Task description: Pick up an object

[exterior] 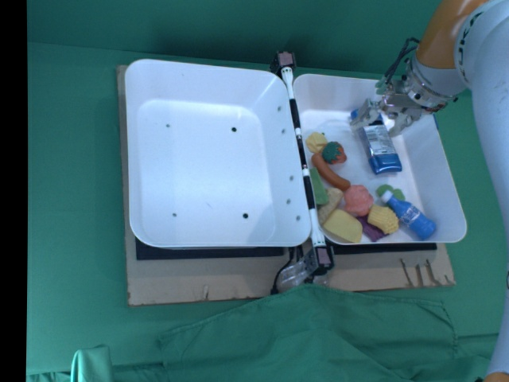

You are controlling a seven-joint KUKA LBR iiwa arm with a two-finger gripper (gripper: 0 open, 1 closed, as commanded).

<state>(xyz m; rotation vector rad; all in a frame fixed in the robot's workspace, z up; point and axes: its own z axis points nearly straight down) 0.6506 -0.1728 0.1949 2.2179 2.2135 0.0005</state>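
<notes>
My gripper [380, 118] hangs over the back of the right bin [445, 189], and its fingers look spread open. Just below it a blue and silver pouch [380, 148] lies flat on the bin floor, its top end under the fingertips. Nothing is lifted between the fingers. Further forward in the same bin lie a reddish sausage [331, 170], a pink lump [358, 200], a yellow wedge [342, 225], a corn cob [382, 219] and a small blue bottle [413, 216].
The left bin [143, 213] sits beside the right one, with a black and white divider bar [301, 146] between them. A yellow piece [316, 142] and a green strip [318, 188] lie near that bar. Green cloth [318, 333] bunches at the front edge.
</notes>
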